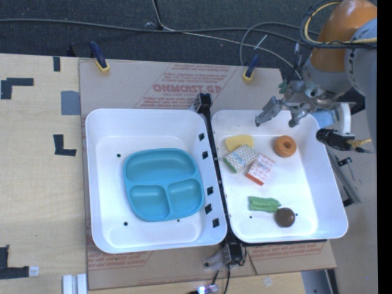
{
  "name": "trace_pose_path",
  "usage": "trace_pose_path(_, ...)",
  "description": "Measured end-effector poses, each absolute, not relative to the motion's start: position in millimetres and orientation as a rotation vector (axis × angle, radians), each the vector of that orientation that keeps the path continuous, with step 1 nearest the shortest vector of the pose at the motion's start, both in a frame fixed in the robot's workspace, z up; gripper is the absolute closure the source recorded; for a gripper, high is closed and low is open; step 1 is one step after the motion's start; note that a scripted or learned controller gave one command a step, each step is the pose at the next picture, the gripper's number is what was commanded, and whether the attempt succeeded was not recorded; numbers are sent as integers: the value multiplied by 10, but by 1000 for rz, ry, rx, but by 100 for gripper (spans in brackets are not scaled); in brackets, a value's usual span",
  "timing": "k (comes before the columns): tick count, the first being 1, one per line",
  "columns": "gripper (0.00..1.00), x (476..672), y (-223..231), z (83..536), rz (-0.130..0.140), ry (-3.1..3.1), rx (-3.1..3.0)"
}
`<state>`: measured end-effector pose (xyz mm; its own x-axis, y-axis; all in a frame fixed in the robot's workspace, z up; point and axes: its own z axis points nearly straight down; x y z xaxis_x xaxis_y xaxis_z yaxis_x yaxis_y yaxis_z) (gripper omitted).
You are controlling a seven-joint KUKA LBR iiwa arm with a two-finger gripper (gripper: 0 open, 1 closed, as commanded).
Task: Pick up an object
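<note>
Camera view looked down at a slant on a tabletop (37, 182) of pale wood marked with dark tape pieces, where a brown cardboard sheet (177, 84) lay under two shallow white bins set side by side.

Nearest the bottom edge, in the right bin (306, 225), a dark brown ball (285, 217) sat close to the front wall, with a green block (264, 204) touching or just beside it on its left. Farther back, toward the middle of that bin, a small red and white packet (260, 168) lay tilted, and a patterned square packet (240, 158) lay just beside it on the left. Behind those, a yellow wedge (239, 142) rested near the bin's left wall, touching or nearly touching the patterned packet. A brown doughnut (285, 146) lay apart from the others to the right, near the back of the bin.

The left bin (98, 133) held a blue divided tray (163, 183) with three compartments, lying flat near its middle.

Above the far edge of the right bin, the end effector (278, 117) hung with its two fingers spread apart and nothing between them, behind and slightly above the doughnut. The grey arm with its orange band (343, 23) reached in from the right. Two yellow and blue clamps (98, 57) (250, 69) pinned the cardboard at its far edge, and dark cables (153, 5) trailed across the dark surface beyond.
</note>
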<state>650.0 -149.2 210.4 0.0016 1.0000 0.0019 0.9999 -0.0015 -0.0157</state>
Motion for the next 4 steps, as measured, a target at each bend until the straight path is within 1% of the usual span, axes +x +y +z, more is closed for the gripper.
trace_pose_path(1, 0, 6528, -1488, 2200, 2, -2223, -2219)
trace_pose_path(2, 0, 6526, -1403, 1587, 8, -2221, -2215)
trace_pose_path(3, 0, 6509, -1421, 1144, 7, -2221, -2217)
trace_pose_path(4, 0, 6511, -1413, 839, 2, -2225, -2220)
